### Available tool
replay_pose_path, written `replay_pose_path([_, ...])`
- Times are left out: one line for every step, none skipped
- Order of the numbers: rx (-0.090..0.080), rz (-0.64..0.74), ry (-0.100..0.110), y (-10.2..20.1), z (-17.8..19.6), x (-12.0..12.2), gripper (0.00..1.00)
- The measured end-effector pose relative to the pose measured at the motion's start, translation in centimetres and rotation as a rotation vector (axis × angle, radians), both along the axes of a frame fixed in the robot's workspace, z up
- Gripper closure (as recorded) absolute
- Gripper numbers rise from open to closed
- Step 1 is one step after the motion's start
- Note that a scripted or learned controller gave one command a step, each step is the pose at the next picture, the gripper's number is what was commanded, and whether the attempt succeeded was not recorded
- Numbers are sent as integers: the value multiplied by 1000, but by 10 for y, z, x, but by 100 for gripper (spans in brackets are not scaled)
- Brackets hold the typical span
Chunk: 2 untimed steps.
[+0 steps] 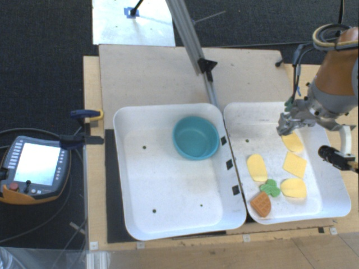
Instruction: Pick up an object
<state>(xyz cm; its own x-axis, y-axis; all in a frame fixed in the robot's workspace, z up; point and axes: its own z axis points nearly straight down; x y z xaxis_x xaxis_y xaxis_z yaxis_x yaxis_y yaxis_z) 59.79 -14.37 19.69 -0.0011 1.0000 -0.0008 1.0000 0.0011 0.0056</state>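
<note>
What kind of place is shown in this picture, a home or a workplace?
Most likely a robotics lab or test cell: a grey-and-orange arm reaches over two white bins holding toy food, and a control pendant lies beside the bench.

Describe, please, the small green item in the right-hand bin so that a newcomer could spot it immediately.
Start at the right white bin, which holds several yellow pieces. Near its front left corner, a small green leafy-looking piece sits touching a brown waffle-patterned piece. It is the only green thing among yellow and brown neighbours.

teach pendant [33,170] left of bench; blue clamp [85,115]; metal pole [188,35]
</note>
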Motion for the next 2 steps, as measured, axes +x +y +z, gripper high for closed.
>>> replay_pose_path([1, 0, 5, 0, 6, 0, 100])
replay_pose_path([2, 3, 4, 51, 12, -15, 100])
